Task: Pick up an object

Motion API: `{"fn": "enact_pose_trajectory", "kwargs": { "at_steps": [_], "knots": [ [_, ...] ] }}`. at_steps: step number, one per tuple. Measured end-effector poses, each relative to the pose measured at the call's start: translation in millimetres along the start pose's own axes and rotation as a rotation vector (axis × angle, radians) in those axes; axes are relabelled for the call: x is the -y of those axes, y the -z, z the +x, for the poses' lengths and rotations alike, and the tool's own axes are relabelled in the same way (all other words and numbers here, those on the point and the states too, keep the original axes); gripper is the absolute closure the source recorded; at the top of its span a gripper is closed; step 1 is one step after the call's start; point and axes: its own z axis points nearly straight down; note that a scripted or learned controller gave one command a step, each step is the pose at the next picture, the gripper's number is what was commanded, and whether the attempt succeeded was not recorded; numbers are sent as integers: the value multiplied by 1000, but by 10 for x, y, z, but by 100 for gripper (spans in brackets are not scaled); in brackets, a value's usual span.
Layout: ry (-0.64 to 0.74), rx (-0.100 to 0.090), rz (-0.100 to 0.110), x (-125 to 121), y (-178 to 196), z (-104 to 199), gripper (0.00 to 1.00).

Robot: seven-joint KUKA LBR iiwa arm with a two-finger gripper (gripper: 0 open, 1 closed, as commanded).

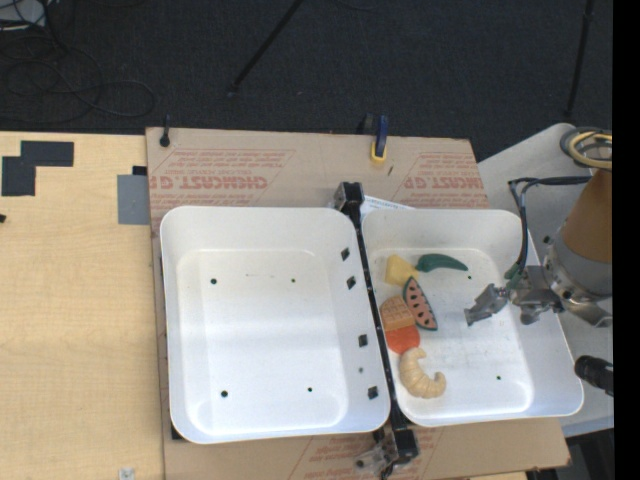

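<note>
The pincer [487, 306] hangs over the right side of the right bin [540, 393], its grey fingers pointing toward the bin's middle. No object lies between the fingers; how far apart they stand cannot be told at this size. Behind it, toward the bin's right rim, sit the grey wrist and the orange band of the arm [590, 233], with dark cables looping above.

Objects, located relative to the pincer, all on the bin floor and apart from it:
- Watermelon slice [420, 304], red with a dark green rind, the nearest item, just to the left.
- Green pepper-like piece [441, 263], dark green and tapered, up and to the left.
- Small yellow block [399, 269], farther left, beside the watermelon slice's upper end.
- Tan waffle-textured piece [397, 315], touching the watermelon slice on its far side.
- Orange-red round piece [403, 340], directly below the tan piece and touching it.
- Pale croissant-shaped piece [422, 376], down and to the left, near the bin's front.

Beyond the black divider clips, well to the left, lies the left bin [185, 268]. Both bins rest on a cardboard sheet [260, 173] on the wooden bench [70, 318]; a yellow-and-blue clamp [379, 140] grips the sheet's far edge.
</note>
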Motion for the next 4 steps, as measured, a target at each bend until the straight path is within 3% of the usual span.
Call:
{"fn": "enact_pose_trajectory", "kwargs": {
  "at_steps": [1, 2, 3, 4],
  "knots": [
    [6, 0, -4, -734, -1090, 511, 0],
    [-1, 0, 0, -701, -944, 477, 100],
    [6, 1, -12, -1090, 21, 963, 100],
    [6, -2, 3, -687, -50, 1723, 100]
  ]
}}
